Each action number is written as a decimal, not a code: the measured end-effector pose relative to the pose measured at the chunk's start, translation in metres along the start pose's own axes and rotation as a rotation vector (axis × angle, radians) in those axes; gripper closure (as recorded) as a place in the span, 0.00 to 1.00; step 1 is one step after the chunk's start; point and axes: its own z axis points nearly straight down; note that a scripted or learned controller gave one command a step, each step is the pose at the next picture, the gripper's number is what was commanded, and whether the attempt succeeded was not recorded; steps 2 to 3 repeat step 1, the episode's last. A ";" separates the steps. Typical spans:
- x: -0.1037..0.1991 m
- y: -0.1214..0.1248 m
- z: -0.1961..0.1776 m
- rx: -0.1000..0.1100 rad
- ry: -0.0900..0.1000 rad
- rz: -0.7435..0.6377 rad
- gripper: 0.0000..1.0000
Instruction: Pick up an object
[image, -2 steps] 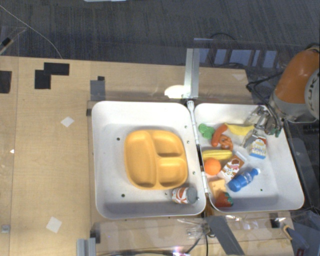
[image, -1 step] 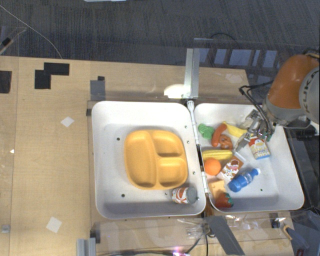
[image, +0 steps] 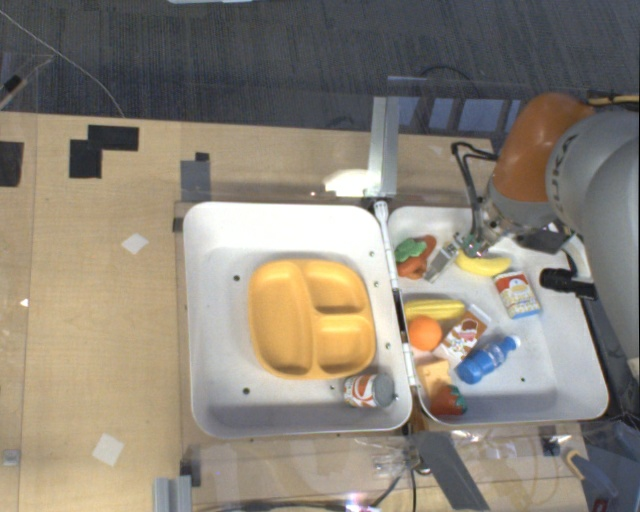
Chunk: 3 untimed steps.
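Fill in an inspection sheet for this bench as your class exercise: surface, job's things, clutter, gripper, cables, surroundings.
Surface: wooden bench bearing left bin and right bin.
Job's things: right bin holds banana, orange, blue bottle, small carton.
Clutter: yellow divided tray and small can in left bin.
Gripper: gripper low in right bin beside the banana; grip unclear.
Cables: black cable by the arm.
Surroundings: dark carpet beyond the bench.
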 end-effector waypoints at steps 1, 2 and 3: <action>-0.002 0.005 -0.015 -0.012 -0.013 -0.009 1.00; -0.002 0.005 -0.015 -0.012 -0.013 -0.009 1.00; -0.002 0.005 -0.015 -0.012 -0.013 -0.009 1.00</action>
